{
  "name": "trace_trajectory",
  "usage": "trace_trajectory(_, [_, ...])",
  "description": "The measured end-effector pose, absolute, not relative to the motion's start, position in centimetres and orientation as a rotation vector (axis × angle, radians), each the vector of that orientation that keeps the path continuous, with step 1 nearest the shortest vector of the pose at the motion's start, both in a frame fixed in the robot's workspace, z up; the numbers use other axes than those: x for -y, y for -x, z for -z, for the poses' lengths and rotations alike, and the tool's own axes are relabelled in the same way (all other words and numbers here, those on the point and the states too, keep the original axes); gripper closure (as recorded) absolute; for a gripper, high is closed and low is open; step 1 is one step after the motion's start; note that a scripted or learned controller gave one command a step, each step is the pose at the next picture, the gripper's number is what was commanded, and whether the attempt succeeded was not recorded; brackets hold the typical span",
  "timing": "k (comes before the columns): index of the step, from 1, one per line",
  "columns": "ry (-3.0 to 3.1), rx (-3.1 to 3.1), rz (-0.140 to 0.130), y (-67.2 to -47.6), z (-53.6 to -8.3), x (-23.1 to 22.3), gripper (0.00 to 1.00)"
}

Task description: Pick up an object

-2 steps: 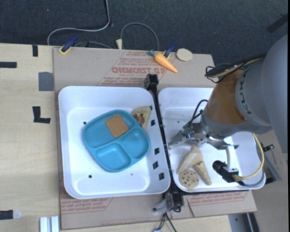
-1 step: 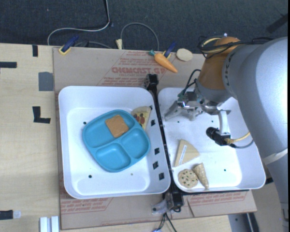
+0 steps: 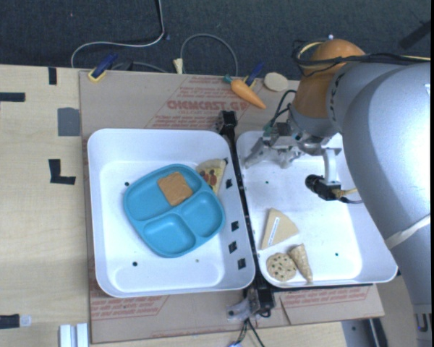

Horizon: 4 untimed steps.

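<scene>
My gripper [image 3: 269, 155] hangs over the upper left corner of the right bin [image 3: 347, 270], open, with nothing between its fingers. Lower in that bin lie a pale wedge-shaped sandwich [image 3: 278, 228], a chocolate-chip cookie [image 3: 280, 267] and an ice-cream cone [image 3: 302, 262], all well below the gripper. In the left bin [image 3: 112, 266] a blue divided plate [image 3: 175, 212] carries a square of toast [image 3: 176, 188]. A pizza slice [image 3: 213, 172] rests by the plate's upper right edge.
A toy carrot [image 3: 246, 92] and a beige oval piece [image 3: 275, 82] lie on the cardboard behind the bins. The black divider [image 3: 235, 194] runs between the bins. The grey arm [image 3: 390, 143] covers the right bin's right side. Cables trail at the back.
</scene>
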<state>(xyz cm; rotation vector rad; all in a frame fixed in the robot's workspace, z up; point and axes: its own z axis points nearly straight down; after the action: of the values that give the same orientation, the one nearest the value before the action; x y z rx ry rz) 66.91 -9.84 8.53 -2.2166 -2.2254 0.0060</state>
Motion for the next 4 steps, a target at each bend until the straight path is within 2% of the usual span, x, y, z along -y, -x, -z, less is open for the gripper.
trace_trajectory(1, [2.222,2.221,-0.003,-65.4,-9.2,9.7,0.00])
trace_trajectory(2, [2.219,2.223,0.001,-66.9,-8.6,11.2,0.00])
trace_trajectory(3, [2.222,2.226,0.000,-65.7,-8.6,9.5,0.00])
trace_trajectory(4, [2.217,2.223,-0.009,-66.8,-8.5,9.7,0.00])
